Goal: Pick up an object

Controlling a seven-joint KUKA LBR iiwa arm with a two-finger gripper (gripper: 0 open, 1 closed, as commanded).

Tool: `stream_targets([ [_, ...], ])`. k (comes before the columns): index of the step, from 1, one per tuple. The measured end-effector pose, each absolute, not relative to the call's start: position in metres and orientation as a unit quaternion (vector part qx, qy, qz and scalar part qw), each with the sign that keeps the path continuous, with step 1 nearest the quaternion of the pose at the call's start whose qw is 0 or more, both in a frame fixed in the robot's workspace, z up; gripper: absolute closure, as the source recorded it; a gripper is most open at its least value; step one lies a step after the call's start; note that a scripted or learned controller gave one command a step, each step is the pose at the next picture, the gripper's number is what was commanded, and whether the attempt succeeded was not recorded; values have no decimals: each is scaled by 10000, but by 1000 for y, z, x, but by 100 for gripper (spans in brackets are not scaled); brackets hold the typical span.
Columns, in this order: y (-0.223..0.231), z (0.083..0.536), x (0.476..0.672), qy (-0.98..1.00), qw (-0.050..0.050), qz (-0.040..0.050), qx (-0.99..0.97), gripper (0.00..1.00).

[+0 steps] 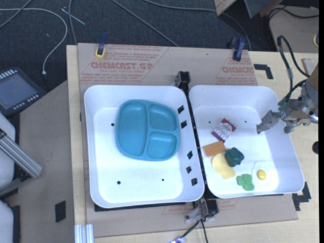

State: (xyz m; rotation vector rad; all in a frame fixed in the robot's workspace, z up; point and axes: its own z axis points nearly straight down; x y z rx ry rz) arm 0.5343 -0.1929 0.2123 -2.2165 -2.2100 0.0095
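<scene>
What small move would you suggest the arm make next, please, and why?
Probably swing the gripper left and toward the camera, above the dark green object; the gripper hangs near the right bin's right wall, away from the clustered items.

Red lettering reading "CHEMCAST GP" runs across the brown protective paper on the board [131,65] behind the left bin, and repeats, partly cut off, behind the right bin. Smaller red lines beneath are too fine to read.

Glossy white plastic bins [101,135] hold a smooth matt blue plate [148,130].
</scene>
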Motion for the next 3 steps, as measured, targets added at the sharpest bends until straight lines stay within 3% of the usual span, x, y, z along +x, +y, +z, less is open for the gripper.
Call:
stream_targets([
  [1, -193, 218, 537, -7072, 6, -1, -7071, 0],
  [3, -182, 111, 531, -7071, 32, 9, -7071, 0],
])
